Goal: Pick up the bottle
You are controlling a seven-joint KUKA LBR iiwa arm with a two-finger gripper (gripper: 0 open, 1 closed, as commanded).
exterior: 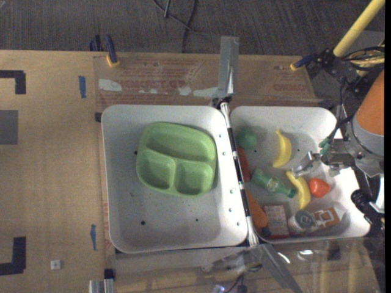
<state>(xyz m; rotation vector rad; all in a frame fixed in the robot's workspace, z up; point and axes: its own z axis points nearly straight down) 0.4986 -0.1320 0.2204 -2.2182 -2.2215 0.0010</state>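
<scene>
A small green bottle [270,183] lies on its side in the middle of the right bin [305,116], neck pointing right toward a yellow banana [300,190]. A clear bottle with a grey cap and orange label [315,219] lies along the bin's front wall. My gripper [310,161] hangs over the right part of this bin, up and to the right of the green bottle, just above the banana and a red-orange fruit [318,187]. It is apart from both bottles, and nothing shows in its grasp.
The right bin also holds a second banana [282,149], a green ball [247,140], a carrot [252,200] along the left wall and a small box [276,219]. A green divided plate [176,159] sits in the left bin [122,212].
</scene>
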